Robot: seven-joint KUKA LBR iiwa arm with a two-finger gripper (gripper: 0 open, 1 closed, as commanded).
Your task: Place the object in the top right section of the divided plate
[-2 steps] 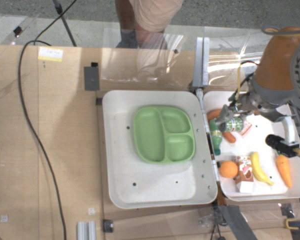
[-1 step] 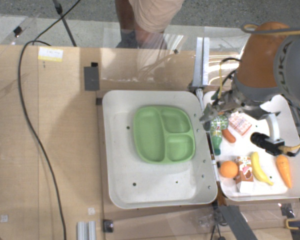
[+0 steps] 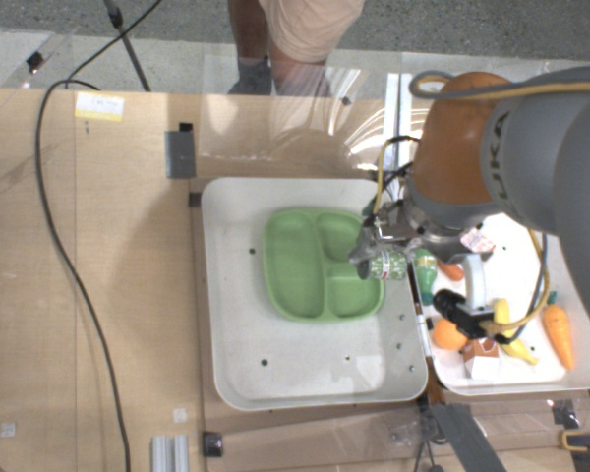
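Green divided plate [image 3: 305, 268] lies in left bin [image 3: 236, 362].

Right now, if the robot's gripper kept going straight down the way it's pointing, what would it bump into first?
Probably the green divided plate. The gripper hangs over the plate's right edge, pointing down. How high it sits is hard to judge from this slanted view, so it might instead catch the rim there.
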